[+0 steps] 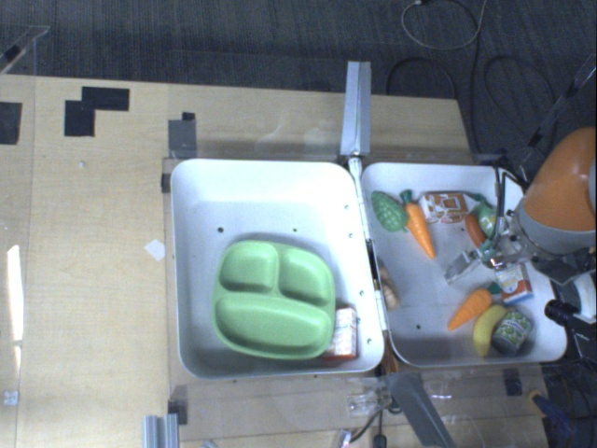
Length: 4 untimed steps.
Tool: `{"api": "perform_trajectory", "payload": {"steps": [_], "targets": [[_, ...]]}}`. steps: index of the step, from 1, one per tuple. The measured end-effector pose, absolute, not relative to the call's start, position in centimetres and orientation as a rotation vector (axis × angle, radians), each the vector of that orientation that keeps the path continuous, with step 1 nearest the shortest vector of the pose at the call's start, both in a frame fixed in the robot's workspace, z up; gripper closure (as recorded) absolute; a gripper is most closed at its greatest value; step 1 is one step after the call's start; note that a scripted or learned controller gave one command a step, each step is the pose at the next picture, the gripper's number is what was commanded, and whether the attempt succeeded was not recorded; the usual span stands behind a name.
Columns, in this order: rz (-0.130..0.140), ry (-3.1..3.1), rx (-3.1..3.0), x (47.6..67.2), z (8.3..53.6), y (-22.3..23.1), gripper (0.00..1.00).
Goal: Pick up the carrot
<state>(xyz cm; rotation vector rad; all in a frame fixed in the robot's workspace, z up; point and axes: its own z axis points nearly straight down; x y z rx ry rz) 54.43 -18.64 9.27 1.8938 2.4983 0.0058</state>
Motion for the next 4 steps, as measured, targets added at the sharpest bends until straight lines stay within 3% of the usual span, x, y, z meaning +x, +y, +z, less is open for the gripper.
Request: {"api": "perform_trajectory", "payload": {"steps": [1, 2, 3, 4], "targets": [[0.011, 2.669, 1.627, 50.9, 9.0, -12.7, 0.00], [0.014, 2.583, 1.768, 60.1, 8.9, -9.0, 0.00], [0.006, 2.751, 1.500, 60.8, 18.7, -7.9, 0.00], [0.004, 2.922, 1.137, 58.5, 19.2, -8.3, 0.00]]}}
